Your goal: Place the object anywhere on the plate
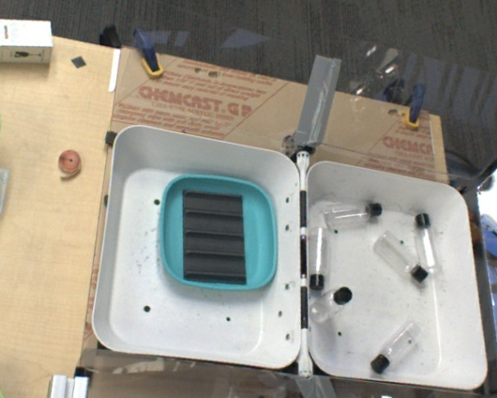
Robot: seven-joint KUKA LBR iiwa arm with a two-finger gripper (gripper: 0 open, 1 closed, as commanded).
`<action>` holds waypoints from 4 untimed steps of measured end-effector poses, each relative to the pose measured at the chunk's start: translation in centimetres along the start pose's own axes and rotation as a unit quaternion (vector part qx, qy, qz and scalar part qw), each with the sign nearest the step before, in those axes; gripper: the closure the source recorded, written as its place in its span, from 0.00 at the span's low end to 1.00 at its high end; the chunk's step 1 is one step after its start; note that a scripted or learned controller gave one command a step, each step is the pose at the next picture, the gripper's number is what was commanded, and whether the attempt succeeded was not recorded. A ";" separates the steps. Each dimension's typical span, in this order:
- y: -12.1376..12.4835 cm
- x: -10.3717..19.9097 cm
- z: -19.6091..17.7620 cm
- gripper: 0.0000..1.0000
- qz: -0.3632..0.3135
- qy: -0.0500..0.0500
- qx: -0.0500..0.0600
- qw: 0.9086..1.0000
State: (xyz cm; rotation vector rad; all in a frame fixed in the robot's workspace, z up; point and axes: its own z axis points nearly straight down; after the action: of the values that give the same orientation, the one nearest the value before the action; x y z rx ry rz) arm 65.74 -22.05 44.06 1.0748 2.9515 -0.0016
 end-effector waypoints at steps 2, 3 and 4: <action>-0.5 0.3 -0.1 0.00 -0.119 -0.002 -0.001 0.993; -0.5 0.6 -0.1 0.00 -0.192 -0.001 -0.001 0.981; -0.5 0.5 -0.1 0.00 -0.297 -0.001 -0.001 0.955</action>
State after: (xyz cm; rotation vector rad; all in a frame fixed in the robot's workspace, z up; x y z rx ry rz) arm 64.99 -22.12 44.15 0.1508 3.1354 0.0006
